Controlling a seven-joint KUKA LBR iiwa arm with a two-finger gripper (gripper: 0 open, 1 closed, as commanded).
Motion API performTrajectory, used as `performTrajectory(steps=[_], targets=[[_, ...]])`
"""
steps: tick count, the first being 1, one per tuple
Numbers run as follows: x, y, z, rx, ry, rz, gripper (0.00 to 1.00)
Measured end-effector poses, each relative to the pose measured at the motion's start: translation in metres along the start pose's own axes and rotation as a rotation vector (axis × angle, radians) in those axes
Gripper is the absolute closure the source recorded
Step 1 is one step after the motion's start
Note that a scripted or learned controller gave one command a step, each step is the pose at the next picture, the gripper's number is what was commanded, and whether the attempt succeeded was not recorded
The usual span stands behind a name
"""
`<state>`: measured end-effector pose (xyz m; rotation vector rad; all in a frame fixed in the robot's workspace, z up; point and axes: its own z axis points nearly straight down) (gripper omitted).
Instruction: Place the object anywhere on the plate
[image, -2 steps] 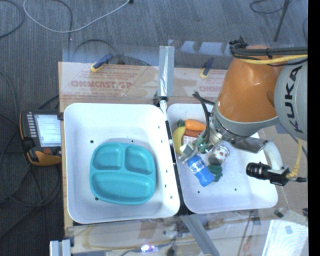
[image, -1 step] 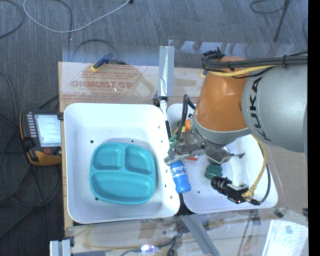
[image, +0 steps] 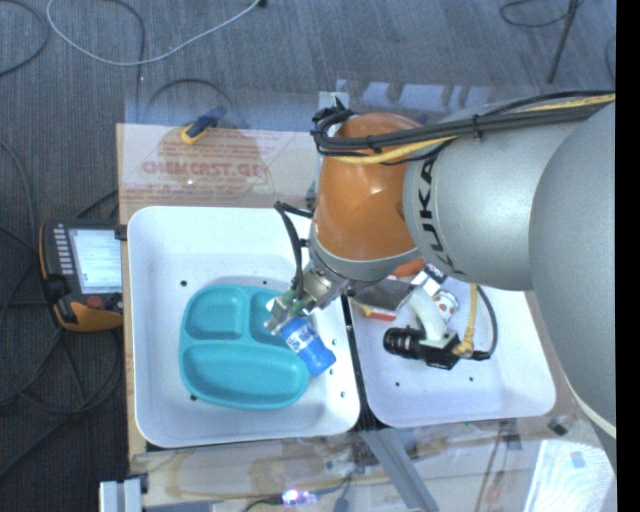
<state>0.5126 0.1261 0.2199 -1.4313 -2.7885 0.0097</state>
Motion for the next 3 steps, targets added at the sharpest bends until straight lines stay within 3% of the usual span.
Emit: performTrajectory(steps=[1, 2, 3], targets=[[-0.001, 0.011, 0.027, 0.002, -0.001, 0.000, 1.00], [0.000, 0.011, 0.027, 0.001, 0.000, -0.001, 0.00], [-0.050, 0.085, -0.008, 0.000, -0.005, 0.245, 0.00]])
